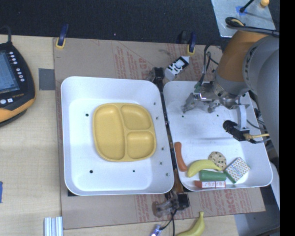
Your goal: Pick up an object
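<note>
We see the gripper (199, 102) over the right bin (206, 132) — fingers spread, nothing between them — well apart from the banana (201, 166).

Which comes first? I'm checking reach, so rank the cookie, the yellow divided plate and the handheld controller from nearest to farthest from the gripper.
From the gripper:
1. Cookie, right bin, below it.
2. Yellow divided plate, left bin.
3. Handheld controller, far left on the bench.

A banana (202, 167) lay on its side in the right bin (206, 136) near the front rim, with a cookie (217, 159) just behind it, a checked packet (236, 170) to its right, a green-and-red stick (211, 180) before it and a sausage (178, 156) to its left.
</note>
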